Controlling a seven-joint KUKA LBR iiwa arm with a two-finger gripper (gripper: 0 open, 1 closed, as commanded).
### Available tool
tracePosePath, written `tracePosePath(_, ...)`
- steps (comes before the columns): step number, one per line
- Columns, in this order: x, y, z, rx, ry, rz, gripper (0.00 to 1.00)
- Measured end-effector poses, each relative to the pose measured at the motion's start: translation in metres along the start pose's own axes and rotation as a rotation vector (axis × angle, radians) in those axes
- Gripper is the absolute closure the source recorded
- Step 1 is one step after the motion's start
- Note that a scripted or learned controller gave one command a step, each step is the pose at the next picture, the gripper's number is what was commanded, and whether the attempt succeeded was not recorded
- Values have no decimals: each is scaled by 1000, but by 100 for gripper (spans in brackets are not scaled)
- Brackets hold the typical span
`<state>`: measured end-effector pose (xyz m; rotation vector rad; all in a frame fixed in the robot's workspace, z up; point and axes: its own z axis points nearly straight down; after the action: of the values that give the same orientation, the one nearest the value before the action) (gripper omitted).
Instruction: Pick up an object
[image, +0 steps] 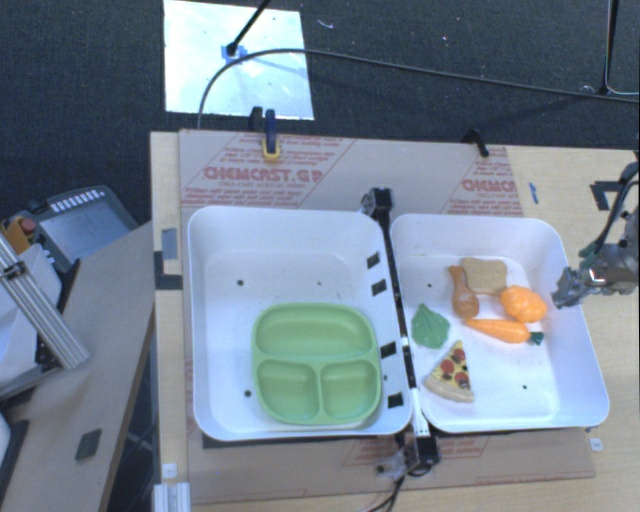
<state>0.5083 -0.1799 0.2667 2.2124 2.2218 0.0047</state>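
Note:
The right bin (560, 400) holds several toy foods: a slice of toast (486, 274), a chicken drumstick (462, 292), an orange fruit (523, 303), a carrot (500, 329), a green leaf (430, 327) and a pizza slice (452, 373). My gripper (572, 288) hangs at the right rim of this bin, just right of the orange fruit, with nothing seen in it. It is small and blurred against the rim.
A green divided plate (316, 362) lies in the left bin (215, 300). Black clips run along the seam between the bins (390, 300). A pendant and metal rail (40, 290) sit on a side table at the left.

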Motion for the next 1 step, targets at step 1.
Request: tracePosePath(1, 58, -5, 10, 5, 4, -5, 100)
